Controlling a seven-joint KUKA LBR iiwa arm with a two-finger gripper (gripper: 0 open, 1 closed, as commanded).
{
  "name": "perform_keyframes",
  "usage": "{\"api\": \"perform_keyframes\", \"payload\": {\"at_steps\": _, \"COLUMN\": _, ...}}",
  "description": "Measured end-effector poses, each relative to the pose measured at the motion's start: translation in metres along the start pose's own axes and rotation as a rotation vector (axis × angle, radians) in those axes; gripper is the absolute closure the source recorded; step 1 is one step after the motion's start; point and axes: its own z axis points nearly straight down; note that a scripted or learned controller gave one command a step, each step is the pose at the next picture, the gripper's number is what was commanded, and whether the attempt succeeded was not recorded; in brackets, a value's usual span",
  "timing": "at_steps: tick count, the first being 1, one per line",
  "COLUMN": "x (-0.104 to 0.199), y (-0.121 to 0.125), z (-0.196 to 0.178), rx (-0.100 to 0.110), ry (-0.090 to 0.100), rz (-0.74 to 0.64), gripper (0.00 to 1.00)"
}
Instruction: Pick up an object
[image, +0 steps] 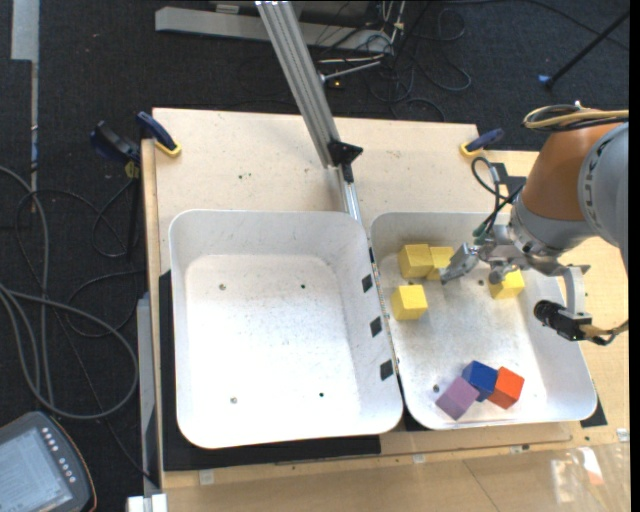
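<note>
Bench (260, 160) takes up most of the frame, tan board with two shallow white bins on it. Left bin (200, 235) sits centre-left. Right bin (560, 400) sits centre-right and holds all the blocks, so your pick target is in there.

Arm (575, 185) enters from the right edge, grey with the orange band, and bends down over the upper part of the right bin. Gripper (478, 258) hangs low just right of the yellow pair; I cannot tell how its tip is set from this slant, and nothing is visibly held.

Blocks, by group: two yellow cubes (423, 260) touching each other in the upper part of the bin, just beside the gripper tip. One yellow cube (409, 300) just below them, near the bin's left wall. A smaller yellow block (508, 284) partly under the wrist hardware. Lower right of the bin, purple block (458, 397), blue block (482, 377) and orange block (508, 387) packed together, touching.

Risks you should flag: the tip is beside the yellow pair, not over one cube, so a close here likely shoves them or grabs an edge and slips. Touching cubes leave no gap for a finger. The half-hidden yellow block can get bumped by the wrist. Slanted view hides the height, so a miss is easy.
</note>
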Motion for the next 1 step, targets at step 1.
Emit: {"api": "perform_keyframes", "payload": {"at_steps": 1, "x": 0.0003, "y": -0.0003, "z": -0.0074, "rx": 0.001, "ry": 0.0, "rz": 0.0, "gripper": 1.0}}
